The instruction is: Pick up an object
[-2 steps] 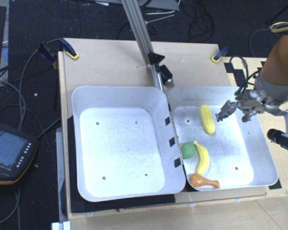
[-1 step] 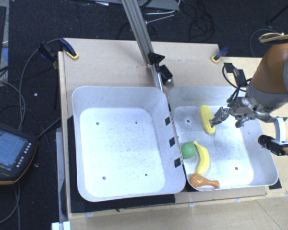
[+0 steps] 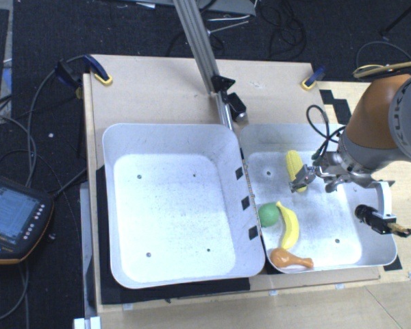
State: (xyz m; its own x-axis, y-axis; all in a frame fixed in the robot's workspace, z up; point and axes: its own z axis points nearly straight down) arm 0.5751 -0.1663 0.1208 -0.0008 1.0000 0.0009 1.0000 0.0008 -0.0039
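Note:
In the right bin [image 3: 332,219] lie a short yellow object [image 3: 293,162] at the back, a green ball [image 3: 268,215], a yellow banana [image 3: 289,227] beside the ball, and an orange pear-shaped object [image 3: 290,258] at the front rim. The gripper [image 3: 304,179] reaches in from the right and hangs low over the front end of the short yellow object, covering part of it. Whether it touches that object is not clear from this angle.
The left bin [image 3: 171,211] stands next to the right one, their walls overlapping in the middle. A slanted metal post [image 3: 204,46] rises from the back between the bins. Cables and a black part of the arm [image 3: 371,218] hang over the right bin's right side.

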